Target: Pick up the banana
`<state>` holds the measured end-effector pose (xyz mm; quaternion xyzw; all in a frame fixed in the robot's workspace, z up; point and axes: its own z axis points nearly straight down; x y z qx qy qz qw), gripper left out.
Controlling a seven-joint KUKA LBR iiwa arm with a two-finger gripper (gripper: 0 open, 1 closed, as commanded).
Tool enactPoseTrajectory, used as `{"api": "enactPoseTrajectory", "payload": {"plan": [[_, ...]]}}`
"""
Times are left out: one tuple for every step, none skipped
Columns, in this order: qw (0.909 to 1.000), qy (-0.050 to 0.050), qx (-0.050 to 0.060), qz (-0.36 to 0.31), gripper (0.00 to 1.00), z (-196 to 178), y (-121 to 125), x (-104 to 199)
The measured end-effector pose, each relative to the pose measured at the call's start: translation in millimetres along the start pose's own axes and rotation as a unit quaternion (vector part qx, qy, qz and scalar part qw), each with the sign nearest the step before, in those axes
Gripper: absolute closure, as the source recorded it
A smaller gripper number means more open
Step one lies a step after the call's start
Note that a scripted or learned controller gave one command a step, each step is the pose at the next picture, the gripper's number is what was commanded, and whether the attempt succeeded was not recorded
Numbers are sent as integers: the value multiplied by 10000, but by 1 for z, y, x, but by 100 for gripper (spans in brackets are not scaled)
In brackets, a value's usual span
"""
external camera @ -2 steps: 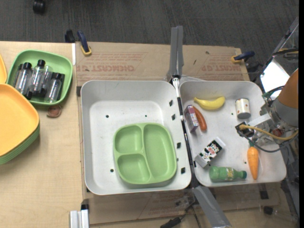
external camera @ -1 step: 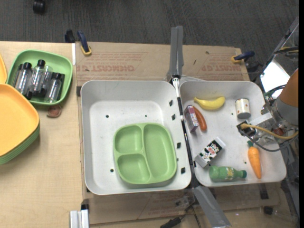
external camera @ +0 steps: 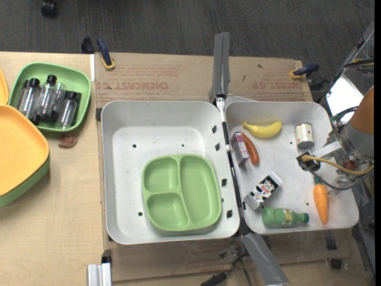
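Note:
The yellow banana (external camera: 262,128) lies in the right bin (external camera: 280,111), near its far wall and left of centre. My gripper (external camera: 342,167) hangs over the right edge of that bin, well to the right of the banana and nearer the front. It does not touch the banana, and nothing shows in its grasp.
The right bin also holds a small silver can (external camera: 304,135), a red sausage beside a purple pack (external camera: 245,149), a black-and-white box (external camera: 264,190), a green bottle (external camera: 284,217) and a carrot (external camera: 321,203) below the gripper. A green divided plate (external camera: 181,192) sits in the left bin.

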<state>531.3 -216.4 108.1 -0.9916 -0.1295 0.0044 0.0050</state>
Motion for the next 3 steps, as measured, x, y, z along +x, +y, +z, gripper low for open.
{"api": "enactPoseTrajectory", "payload": {"plan": [[9999, -95, 93, 76, 0, 23, 16, 59], [9995, -61, -27, 314, 0, -44, -31, 105], [10000, -90, -34, 20, 0, -19, 9, 88]]}}
